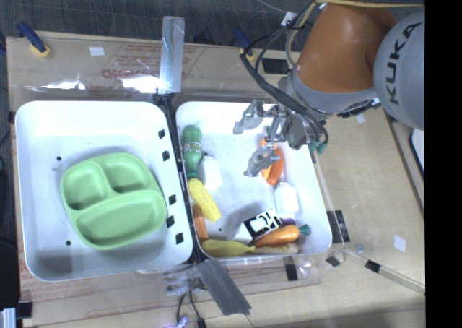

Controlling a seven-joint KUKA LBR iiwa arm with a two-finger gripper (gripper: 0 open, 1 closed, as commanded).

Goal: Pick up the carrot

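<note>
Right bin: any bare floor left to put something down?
Yes: right bin has bare floor top centre, between the cucumber and the gripper, down toward the corn. Crowded along the bottom wall: carrot, banana.

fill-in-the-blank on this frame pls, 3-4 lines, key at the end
1. The green divided plate lies in the ____ bin.
2. The corn cob lies in the ____ bin.
3. The carrot with the green top lies near that bin's ____ edge, beside a black-and-white item.
4. The tool hangs over the ____ bin.

Missing words: left; right; bottom; right
</note>
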